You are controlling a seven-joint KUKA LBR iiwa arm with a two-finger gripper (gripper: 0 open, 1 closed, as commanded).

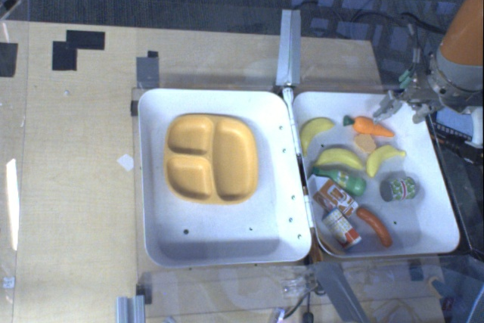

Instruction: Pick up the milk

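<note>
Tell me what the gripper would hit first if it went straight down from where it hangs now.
Probably the carrot, lying just below-left of the gripper at the right bin's far end; otherwise bare bin floor. Depth is hard to judge from this slant.

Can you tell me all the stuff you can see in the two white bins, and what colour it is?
yellow tray: 1, yellow with three sections, in the left bin
bananas: 3, yellow, upper middle of the right bin
carrot: 1, orange with a green top, near the right bin's top edge
green bottle: 1, green, lying below the bananas
milk: 1, brown and white carton, by the right bin's left wall
small can: 1, white and red, lying at the right bin's bottom left
sausage: 1, reddish, next to the small can
grey tub: 1, grey with a green label, right of the green bottle
gripper: 1, grey, open, above the right bin's top right corner
</note>
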